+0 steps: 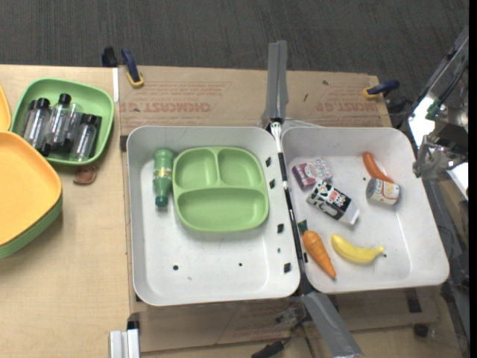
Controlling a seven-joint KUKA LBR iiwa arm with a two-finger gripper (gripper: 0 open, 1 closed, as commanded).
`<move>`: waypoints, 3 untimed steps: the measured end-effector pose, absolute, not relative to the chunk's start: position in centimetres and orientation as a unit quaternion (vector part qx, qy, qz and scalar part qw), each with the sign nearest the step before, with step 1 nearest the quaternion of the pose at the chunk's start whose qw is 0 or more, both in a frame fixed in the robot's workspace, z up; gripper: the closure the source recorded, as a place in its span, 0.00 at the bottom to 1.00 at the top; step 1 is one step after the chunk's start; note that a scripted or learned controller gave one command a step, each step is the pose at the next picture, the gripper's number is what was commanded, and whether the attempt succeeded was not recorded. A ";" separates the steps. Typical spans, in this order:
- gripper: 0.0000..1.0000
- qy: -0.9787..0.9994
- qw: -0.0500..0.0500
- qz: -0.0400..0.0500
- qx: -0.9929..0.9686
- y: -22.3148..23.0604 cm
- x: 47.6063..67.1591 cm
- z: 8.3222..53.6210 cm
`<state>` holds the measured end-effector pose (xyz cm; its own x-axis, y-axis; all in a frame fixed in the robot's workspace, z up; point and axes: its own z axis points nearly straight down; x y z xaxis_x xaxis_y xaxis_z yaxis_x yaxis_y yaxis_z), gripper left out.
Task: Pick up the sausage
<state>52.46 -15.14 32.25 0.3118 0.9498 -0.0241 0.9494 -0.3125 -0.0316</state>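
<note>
The right-hand bin holds the sausage near its far right corner, lying aslant and touching the top of a small white can. The gripper hangs just outside that bin's right wall; how it is set I cannot tell. The sausage looks light, smooth and rounded, likely slippery, so it is best pinched across its middle, clear of the can.

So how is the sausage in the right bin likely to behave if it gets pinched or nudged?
The sausage looks like a small, smooth, rounded toy, so it is probably light and may slip from a pinch. Its tube shape suggests it could roll if nudged sideways. It lies right by the small can, which could get bumped.
</note>
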 end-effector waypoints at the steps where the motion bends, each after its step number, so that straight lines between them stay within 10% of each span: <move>1: 1.00 -0.587 0.006 0.021 -0.810 -15.2 52.5 33.0; 3: 1.00 -0.588 0.007 0.025 -0.809 -15.4 52.6 34.4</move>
